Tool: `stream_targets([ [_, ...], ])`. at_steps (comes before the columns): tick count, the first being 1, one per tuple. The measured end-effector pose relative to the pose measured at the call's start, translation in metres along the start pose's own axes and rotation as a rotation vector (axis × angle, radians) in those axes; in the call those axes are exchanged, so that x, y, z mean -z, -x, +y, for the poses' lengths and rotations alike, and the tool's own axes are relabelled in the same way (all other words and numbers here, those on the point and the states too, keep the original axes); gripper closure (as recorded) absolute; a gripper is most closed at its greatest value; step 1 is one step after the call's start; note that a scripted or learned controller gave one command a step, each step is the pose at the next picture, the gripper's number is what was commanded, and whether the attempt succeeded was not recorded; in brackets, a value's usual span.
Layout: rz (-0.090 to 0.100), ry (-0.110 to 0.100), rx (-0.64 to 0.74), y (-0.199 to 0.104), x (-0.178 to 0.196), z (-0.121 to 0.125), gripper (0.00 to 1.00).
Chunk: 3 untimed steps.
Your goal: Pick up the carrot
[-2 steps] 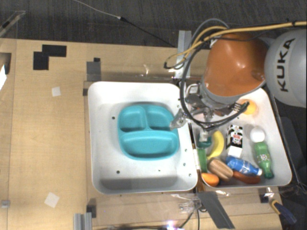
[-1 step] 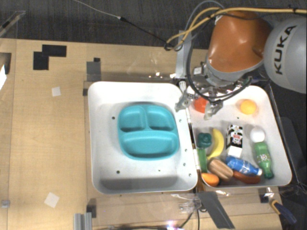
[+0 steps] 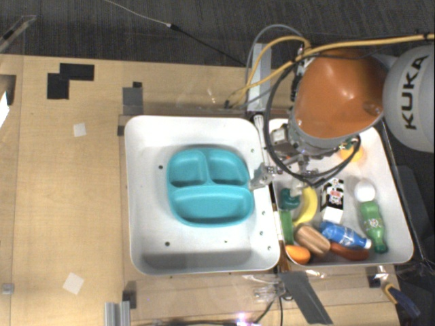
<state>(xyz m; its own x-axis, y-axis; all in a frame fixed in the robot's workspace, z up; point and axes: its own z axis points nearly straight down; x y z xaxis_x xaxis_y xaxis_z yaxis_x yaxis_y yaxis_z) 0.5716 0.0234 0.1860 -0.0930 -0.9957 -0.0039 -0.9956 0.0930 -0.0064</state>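
The carrot (image 3: 297, 253) lies in the front left corner of the right bin (image 3: 397, 202), its orange end toward the front and a green top running up along the bin's left wall. The arm's orange-banded wrist (image 3: 336, 97) hangs over the back half of that bin. Below the wrist, among cables, the gripper (image 3: 297, 178) reaches down near the bin's left wall, behind the carrot and apart from it. The wrist and cables hide most of the gripper.
A banana (image 3: 307, 206), a bread-like roll (image 3: 312, 238), a blue bottle (image 3: 345, 235), a green bottle (image 3: 372, 224) and a small white box (image 3: 333, 195) crowd the right bin beside the carrot. A teal divided plate (image 3: 207, 185) sits in the left bin (image 3: 146, 216).
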Motion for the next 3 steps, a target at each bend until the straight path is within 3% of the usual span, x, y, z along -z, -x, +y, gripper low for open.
stream_targets([
  [1,0.001,0.002,0.326,-0.019,-0.001,0.058,0.00],
  [2,-0.002,-0.005,0.324,-0.017,0.011,0.056,1.00],
  [3,0.003,-0.013,0.313,-0.044,0.268,0.077,1.00],
])
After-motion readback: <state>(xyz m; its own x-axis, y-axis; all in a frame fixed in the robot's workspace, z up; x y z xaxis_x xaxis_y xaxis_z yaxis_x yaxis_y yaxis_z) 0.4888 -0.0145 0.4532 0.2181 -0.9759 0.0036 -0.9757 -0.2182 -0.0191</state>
